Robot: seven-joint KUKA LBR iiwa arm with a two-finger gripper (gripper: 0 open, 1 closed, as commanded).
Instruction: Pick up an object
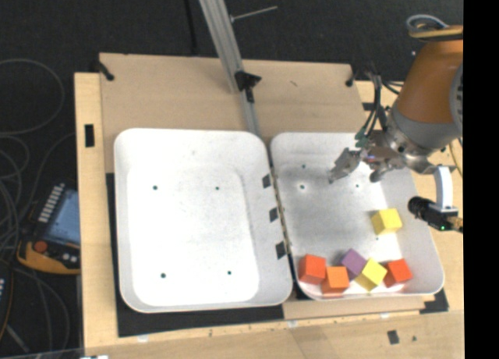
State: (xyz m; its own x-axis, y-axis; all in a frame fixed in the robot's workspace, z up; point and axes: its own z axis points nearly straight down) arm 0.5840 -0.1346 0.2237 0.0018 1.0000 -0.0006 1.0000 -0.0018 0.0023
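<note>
Yellow block (386, 221) lone in right bin (312, 154), likely light, stiff, smooth-sided, best pinched across flat opposite faces; gripper (360, 164) hovering near, above and left of it, fingers spread, nothing between.

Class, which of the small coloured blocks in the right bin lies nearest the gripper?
The lone yellow block, apart from the cluster along the near rim, lies closest to the gripper.

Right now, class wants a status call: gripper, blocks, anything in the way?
Gripper above right bin, holding nothing visible. Blocks clustered at near edge, lone yellow block apart. Path looks clear.
</note>
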